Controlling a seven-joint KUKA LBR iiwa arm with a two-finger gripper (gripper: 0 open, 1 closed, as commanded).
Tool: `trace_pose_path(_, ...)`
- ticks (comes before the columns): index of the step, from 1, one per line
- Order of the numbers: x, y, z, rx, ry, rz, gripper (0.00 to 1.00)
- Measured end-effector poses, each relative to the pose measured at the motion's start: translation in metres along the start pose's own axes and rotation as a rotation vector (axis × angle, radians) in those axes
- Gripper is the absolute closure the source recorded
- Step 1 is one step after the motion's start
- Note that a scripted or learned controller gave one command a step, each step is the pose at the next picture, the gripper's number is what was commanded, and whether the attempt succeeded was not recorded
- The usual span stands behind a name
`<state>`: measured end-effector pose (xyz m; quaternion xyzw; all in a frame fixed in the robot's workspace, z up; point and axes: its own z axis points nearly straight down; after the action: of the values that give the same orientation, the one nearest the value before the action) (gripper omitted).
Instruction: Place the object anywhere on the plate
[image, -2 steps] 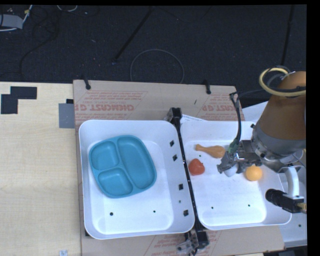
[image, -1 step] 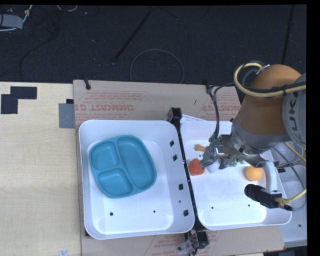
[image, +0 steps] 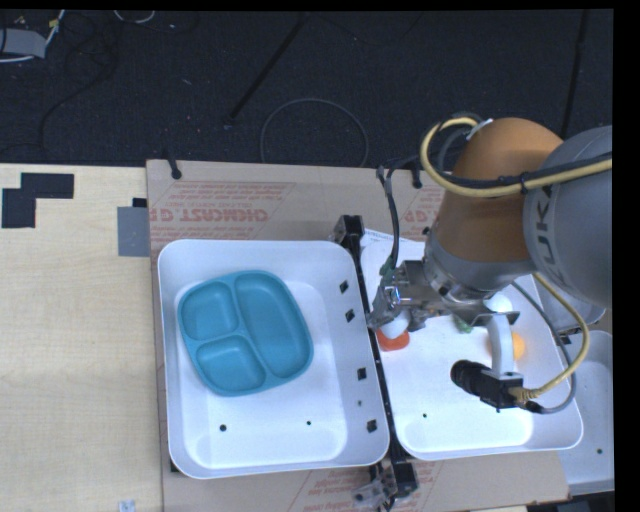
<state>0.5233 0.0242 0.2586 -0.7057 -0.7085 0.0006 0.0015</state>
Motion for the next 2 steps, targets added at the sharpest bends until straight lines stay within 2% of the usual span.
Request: trace_pose_path(2,0.112,0.023,0.033,0.001,-0.001,0.000,1.00)
